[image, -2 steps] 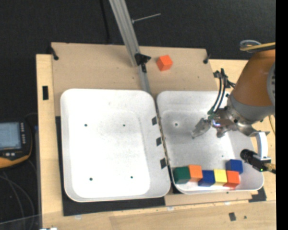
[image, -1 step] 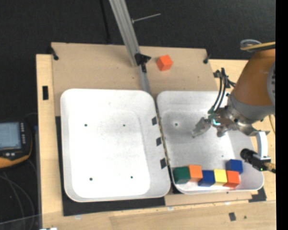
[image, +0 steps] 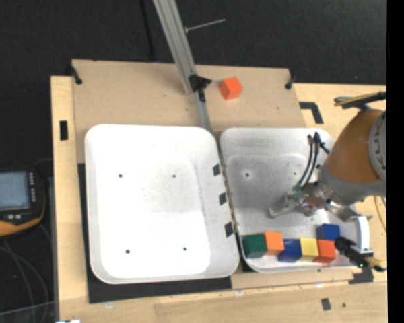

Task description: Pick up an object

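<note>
Along the near wall of the right bin [image: 256,153] lies a row of small blocks: a green block [image: 254,244], an orange block [image: 275,241], a blue block [image: 290,249], a yellow block [image: 309,247], a red-orange block [image: 326,249] and a second blue block [image: 328,232]. My gripper [image: 283,208] hangs over the middle of that bin, just above and behind the row, pointing left. Nothing shows in its grasp. The grey arm with its orange band [image: 353,157] comes in from the right.
The left bin [image: 101,147] lies beside the right one. An orange cube [image: 230,88] sits on the brown board behind the bins. A slanted metal post [image: 178,39] rises from the board. A handheld pendant [image: 10,194] lies off the bench's left side.
</note>
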{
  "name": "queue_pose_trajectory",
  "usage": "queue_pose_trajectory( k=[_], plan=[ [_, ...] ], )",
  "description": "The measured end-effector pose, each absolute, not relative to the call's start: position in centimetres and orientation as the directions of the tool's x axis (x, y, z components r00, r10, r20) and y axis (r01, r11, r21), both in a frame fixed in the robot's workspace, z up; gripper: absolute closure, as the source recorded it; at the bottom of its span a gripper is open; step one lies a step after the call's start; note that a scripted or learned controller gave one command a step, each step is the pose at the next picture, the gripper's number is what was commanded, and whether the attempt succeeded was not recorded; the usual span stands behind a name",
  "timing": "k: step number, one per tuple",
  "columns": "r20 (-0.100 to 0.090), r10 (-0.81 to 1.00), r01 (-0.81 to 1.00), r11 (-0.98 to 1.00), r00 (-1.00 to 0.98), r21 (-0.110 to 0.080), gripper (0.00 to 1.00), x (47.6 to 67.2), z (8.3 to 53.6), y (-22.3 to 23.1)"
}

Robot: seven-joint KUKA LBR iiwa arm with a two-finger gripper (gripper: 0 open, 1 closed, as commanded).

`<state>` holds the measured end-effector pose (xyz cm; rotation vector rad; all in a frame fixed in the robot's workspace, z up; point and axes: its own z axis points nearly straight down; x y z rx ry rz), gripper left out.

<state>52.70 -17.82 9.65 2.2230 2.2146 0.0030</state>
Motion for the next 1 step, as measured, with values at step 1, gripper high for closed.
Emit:
queue_pose_trajectory(
  k=[1],
  plan=[
    [-0.003, 1.0, 1.0, -0.01, 0.011, 0.009, 1.0, 52.87, 10.95, -17.83]
  ],
)
